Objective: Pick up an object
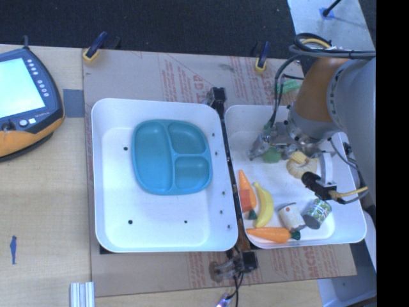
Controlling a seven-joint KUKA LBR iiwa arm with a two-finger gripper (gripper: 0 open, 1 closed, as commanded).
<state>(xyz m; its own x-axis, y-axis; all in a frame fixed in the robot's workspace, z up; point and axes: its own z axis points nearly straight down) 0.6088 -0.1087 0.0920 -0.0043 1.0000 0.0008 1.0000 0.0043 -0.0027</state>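
From the camera above the bench, two shallow white bins sit side by side on a sheet of brown cardboard. The left bin (115,229) carries a blue divided plate (171,157) with three compartments, lying flat a little above the bin's middle. The right bin (348,232) holds the loose things: an orange carrot (271,235) lies along the near edge, a yellow banana (263,204) stands just above it, and a second orange piece (245,190) leans against the wall next to the left bin, touching the banana. Further right lie a small white cylinder (289,215) and a small can (317,212), close together, and above them a pale rounded lump (297,165) (perhaps a potato, though it is partly covered). The grey arm with its orange band (316,98) reaches in from the right over the far half of this bin, and the gripper (265,144) hangs low just beside a green thing (273,155); whether it is spread or closed I cannot tell. At the left edge of the bench rests an orange-rimmed control tablet (22,101).
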